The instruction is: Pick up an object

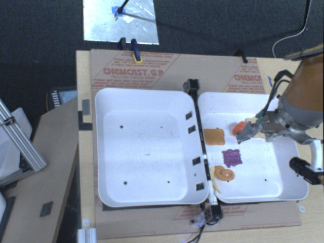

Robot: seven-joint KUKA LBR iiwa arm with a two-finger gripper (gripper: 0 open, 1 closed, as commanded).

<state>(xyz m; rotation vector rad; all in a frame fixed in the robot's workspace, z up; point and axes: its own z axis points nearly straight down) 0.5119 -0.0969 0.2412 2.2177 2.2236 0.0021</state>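
Bench board [152, 65], tan with red lettering, carries both bins. Left bin [147, 146] largest, white. Right bin [263, 186], the landmark here, sits just beside it, rims touching along the middle.

Arm [306, 92] reaches in over the right bin's far right side, orange band above grey wrist. Gripper [245, 132] is low over the bin's upper middle. A small orange-red object [238, 128] lies right at its tip; cannot tell whether it is held.

Orange block [213, 136]: bin's left side, near the divider. Purple piece [232, 157]: centre, below the gripper. Orange ring [224, 174]: lower left, smallest of the loose three.
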